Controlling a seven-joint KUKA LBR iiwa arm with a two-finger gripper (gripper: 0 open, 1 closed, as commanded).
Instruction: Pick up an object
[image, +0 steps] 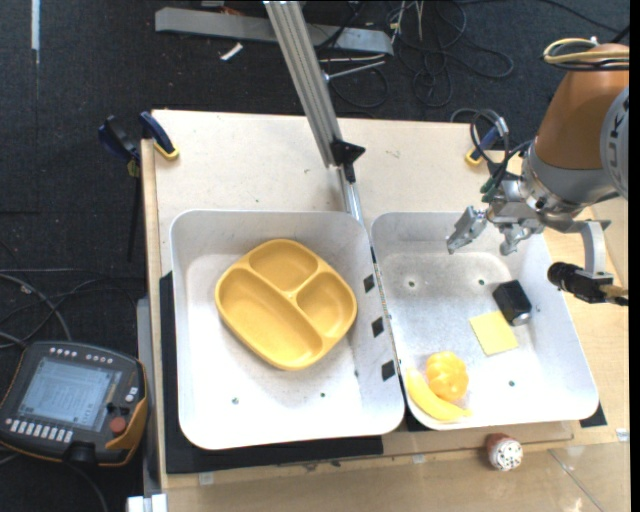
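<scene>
Nearest the camera, at the bench's front edge, sits a small pale ball with dark speckles (504, 453), outside both bins. Off to the left, beside the bench on the dark floor, lies a grey teach pendant (68, 397) with a lit screen.

Two shallow white bins lie side by side on the bench. Within the left bin (200, 400) rests a yellow divided plate (286, 301) with three compartments, roughly central. Inside the right bin (570, 385) are four things: a yellow banana (434, 404) at the front left corner, a yellow rounded fruit (447, 372) touching it just behind, a flat pale-yellow square (494, 333) near the middle, and a small black block (513, 301) just beside the square, toward the back right.

From the right reaches the arm, grey with an orange band (585, 120). Its gripper (490, 234) hangs over the back part of the right bin, its two fingers spread apart with nothing between them — well apart from the banana and fruit, nearer the black block.

A slanted metal pole (310, 90) crosses the bench's rear, and blue-and-yellow clamps (150, 135) grip its back corners.
</scene>
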